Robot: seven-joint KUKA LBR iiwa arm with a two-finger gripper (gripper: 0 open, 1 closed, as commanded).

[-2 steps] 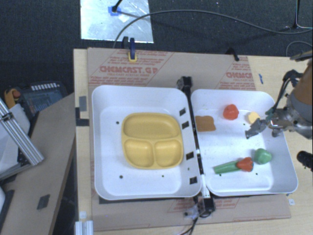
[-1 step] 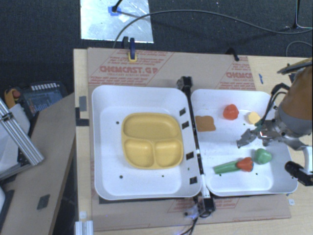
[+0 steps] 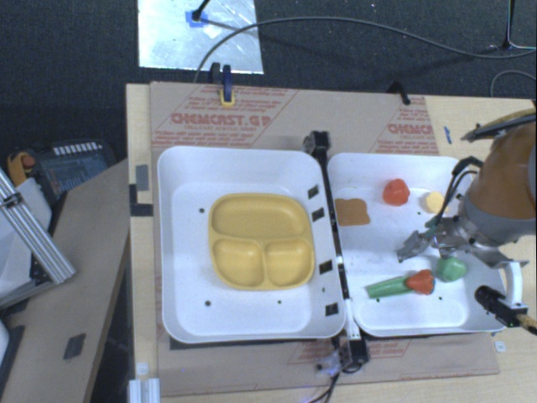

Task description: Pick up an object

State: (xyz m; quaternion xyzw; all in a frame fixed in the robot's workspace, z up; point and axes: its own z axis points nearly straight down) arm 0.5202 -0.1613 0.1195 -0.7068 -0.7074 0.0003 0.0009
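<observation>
— Where was your claw at that moment?

— My claw (image 3: 419, 247) hung low over the right bin (image 3: 369, 309), near its middle, with my arm (image 3: 503, 196) reaching in from the right side. I could not tell whether it was wide or narrow; it looked like a grey blur from above, and I saw nothing clamped in it.

— What lay around it?

— A green lump (image 3: 452, 269) sat just beside it, toward the near right. In front of it lay a carrot (image 3: 401, 285), its green end pointing left and its orange-red end right, close under my claw but apart from it as far as I could judge. Toward the far wall sat a red tomato (image 3: 396, 192), with a small yellow ball (image 3: 433, 201) just to its right. A brown slab (image 3: 352, 211) lay by the bin's left wall.

— And the other bin?

— The left bin (image 3: 180, 225) held a yellow tray (image 3: 258, 240) with three compartments, sitting flat in its middle, well apart from my claw.
</observation>
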